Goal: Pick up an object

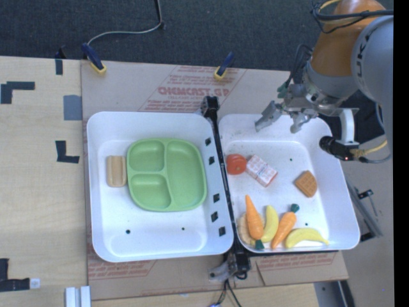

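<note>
The claw (282, 117) hangs released over the far edge of the right bin (339, 197), fingers spread, gripping nothing. No pick has happened yet; the whole grasp remains. Candidates lie below it in that bin: a tomato (236, 164) and a wrapped block (262, 170) nearest, a waffle (306, 184) to the right, and carrots (254, 216) and a banana (305, 238) along the near wall.

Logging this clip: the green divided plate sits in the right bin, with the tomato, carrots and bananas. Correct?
Not quite. The camera view shows the green divided plate in the left bin; the tomato, carrots and bananas lie in the right bin.
</note>
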Available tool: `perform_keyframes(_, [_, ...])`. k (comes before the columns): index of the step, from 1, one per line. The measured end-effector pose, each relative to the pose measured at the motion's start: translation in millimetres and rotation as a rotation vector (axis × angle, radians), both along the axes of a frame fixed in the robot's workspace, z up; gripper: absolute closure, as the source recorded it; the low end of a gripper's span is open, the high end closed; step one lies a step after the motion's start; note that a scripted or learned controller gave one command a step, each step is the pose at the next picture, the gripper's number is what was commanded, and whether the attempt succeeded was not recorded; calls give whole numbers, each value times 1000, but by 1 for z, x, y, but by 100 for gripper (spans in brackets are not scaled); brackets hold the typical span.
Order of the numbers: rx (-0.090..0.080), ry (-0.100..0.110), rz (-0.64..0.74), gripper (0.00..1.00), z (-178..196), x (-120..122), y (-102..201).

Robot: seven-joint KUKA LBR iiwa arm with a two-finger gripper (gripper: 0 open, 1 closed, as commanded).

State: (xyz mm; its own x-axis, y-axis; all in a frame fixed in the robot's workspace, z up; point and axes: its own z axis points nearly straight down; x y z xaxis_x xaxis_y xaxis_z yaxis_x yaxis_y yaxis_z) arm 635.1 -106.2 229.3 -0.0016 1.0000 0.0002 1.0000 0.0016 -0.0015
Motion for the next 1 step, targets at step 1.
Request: perform_keyframes(1, [0,2,-1,0,-60,-71,11])
